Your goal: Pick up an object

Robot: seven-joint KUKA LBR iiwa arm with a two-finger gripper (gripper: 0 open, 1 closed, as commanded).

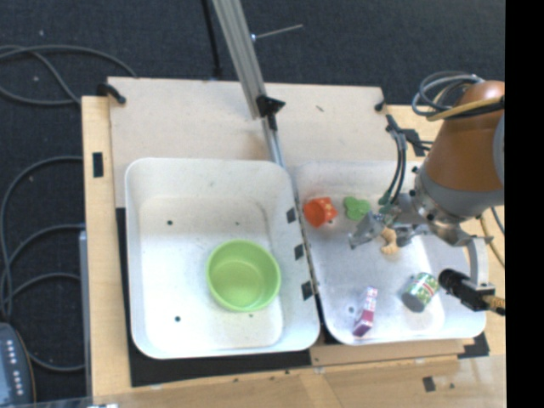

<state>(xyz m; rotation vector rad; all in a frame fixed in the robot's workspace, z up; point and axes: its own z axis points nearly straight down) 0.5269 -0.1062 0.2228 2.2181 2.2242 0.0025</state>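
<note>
Resting at six o'clock in the left white bin (153, 185) is a round green plastic bowl (244, 275). Rightward, the neighbouring bin (340, 330) holds an orange toy (319, 212), a green piece (357, 206), a pink carton (366, 311) and a small can (420, 291). The gripper (372, 230) hovers near the bin's centre, carrying nothing visible; I judge no object picked yet.

Orange-banded grey arm (463, 155), looped cables
</note>
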